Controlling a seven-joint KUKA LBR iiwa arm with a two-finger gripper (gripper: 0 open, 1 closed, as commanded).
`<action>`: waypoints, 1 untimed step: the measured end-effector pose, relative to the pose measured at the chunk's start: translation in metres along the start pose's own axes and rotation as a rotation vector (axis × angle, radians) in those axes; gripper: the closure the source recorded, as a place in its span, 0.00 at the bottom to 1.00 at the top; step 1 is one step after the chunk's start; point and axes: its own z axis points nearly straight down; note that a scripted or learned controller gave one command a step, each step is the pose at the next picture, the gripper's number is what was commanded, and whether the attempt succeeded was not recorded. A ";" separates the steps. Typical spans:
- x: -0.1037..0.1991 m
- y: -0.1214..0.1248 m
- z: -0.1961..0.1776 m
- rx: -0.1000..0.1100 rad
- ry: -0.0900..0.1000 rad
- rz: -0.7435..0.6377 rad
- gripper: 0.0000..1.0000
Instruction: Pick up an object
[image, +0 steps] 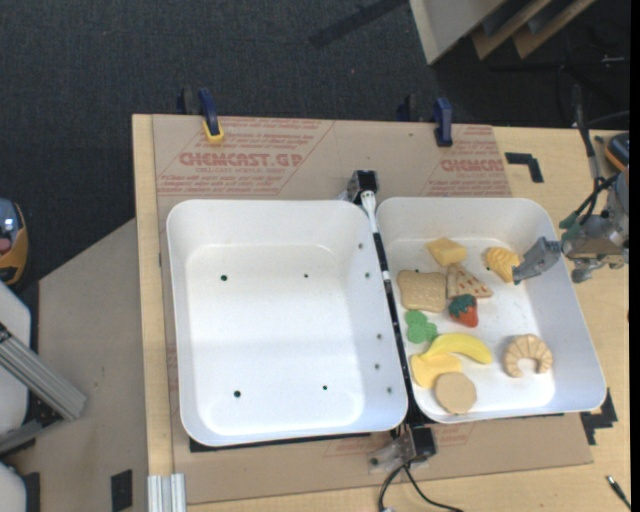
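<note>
Brown cardboard sheeting (300, 150) is clamped under two shallow white plastic bins (270, 230), with dark carpet (150, 50) beyond. Finger state of the grey gripper (540, 258), beside the right bin's rim, cannot be told.

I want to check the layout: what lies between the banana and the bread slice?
The green toy lies between the banana and the bread slice, as the camera view shows.
</note>
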 end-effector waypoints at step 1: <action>0.023 -0.019 0.115 0.014 0.006 0.000 0.00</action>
